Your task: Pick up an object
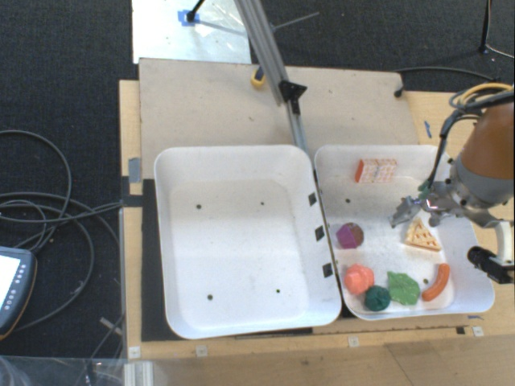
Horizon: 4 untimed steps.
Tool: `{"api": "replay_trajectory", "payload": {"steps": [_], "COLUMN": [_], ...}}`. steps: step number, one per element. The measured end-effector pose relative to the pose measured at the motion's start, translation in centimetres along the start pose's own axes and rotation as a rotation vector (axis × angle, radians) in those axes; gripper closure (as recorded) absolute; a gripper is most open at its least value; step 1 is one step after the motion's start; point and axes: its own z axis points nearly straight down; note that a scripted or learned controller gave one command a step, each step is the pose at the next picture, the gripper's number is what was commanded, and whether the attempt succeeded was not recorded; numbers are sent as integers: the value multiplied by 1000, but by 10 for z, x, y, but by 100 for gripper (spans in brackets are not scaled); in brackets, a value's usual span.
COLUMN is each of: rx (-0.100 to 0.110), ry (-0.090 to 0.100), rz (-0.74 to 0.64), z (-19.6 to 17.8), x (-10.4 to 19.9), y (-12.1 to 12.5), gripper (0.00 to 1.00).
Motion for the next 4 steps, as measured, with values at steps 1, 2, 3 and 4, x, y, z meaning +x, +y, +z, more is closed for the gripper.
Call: {"api": "replay_trajectory", "payload": {"steps": [1, 2, 3, 4], "rx": [-10, -15, -10, -9], "ry": [-7, -6, -3, -3], "rz": [1, 0, -5, -4], "z": [47, 34, -26, -78], "x": [-2, -2, -2, -2], "y": [3, 4, 15, 7], "gripper": [0, 100, 100, 100]}}
